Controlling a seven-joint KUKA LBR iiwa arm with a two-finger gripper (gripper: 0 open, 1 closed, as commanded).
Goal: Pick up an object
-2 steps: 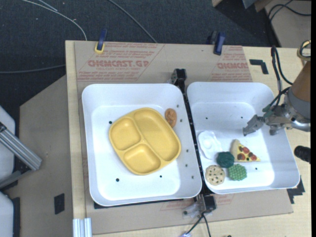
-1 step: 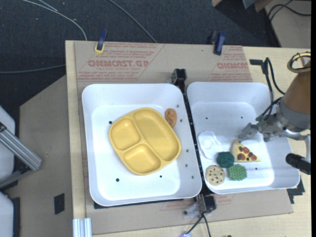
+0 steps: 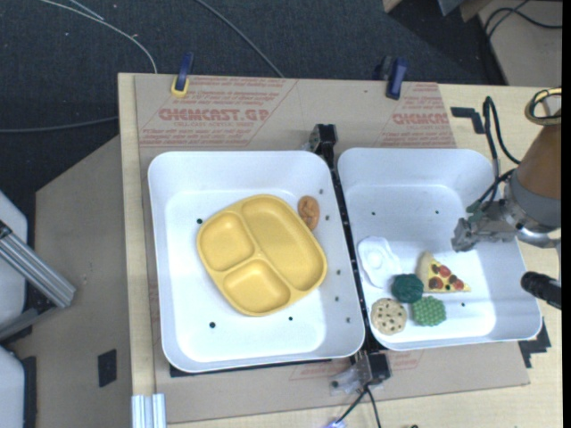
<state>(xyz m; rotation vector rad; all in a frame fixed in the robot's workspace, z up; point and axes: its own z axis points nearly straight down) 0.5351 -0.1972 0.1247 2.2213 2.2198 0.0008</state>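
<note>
Camera view showed the gripper (image 3: 470, 233) hanging low over the right bin (image 3: 428, 169), near its right wall, just above and to the right of the pizza slice toy (image 3: 441, 276); whether it was released or clenched, I could not tell, and nothing was visibly caught in it. Pickable toys were clustered at the bin's near end, probably why the arm reached in there: the pizza slice, a dark green piece (image 3: 408, 286) touching a lighter green piece (image 3: 429, 311), a cookie (image 3: 388, 316) beside them, and a white piece (image 3: 377, 257) close to the divider. That crowding could hinder a clean grasp. The left bin (image 3: 178, 239) held a yellow divided plate (image 3: 259, 253) with a small brown item (image 3: 309, 210) just off its upper right edge, well away from the arm.
</note>
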